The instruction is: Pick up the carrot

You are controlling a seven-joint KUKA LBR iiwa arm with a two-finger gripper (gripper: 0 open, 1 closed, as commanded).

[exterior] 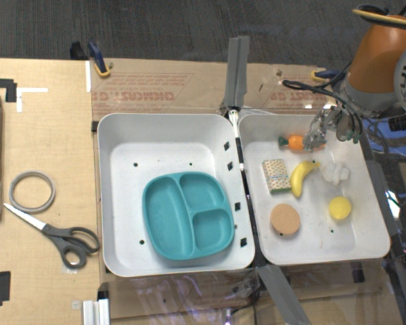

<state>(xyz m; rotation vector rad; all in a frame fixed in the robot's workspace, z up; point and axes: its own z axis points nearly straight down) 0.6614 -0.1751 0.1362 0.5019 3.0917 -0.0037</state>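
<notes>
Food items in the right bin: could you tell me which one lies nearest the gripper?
The carrot, small and orange, right beside the gripper at the bin's far end; the banana and lemon lie nearer the camera.

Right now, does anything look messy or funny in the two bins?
Nothing looks spilled or broken. The teal plate sits a bit crooked in the left bin. In the right bin, the carrot, banana, lemon and cookie lie apart, with the gripper beside the carrot.

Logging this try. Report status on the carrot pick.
Tool low in right bin, beside carrot. Carrot on bin floor, far end. Banana nearby, not blocking.
</notes>
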